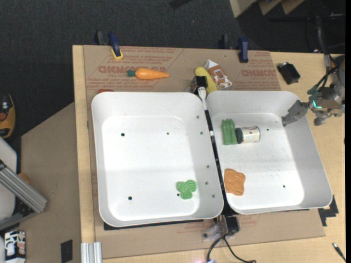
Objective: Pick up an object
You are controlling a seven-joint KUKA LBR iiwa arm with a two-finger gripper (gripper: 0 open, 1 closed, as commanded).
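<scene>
the small can [250, 134] lies on its side in the right bin [307, 169], touching a green block [228, 132] on its left. nearer the camera than the can lies an orange piece [235, 182], apart from it. my gripper [296, 113] sits right of the can at the bin's far right rim, holding nothing; i cannot tell its state. left of the can, the left bin [109, 147] holds a green clump [186, 189].

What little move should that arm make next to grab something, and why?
Probably swing left and lower toward the green block and small can. The gripper sits at the right bin's upper right rim, and those lie nearest it.
</scene>
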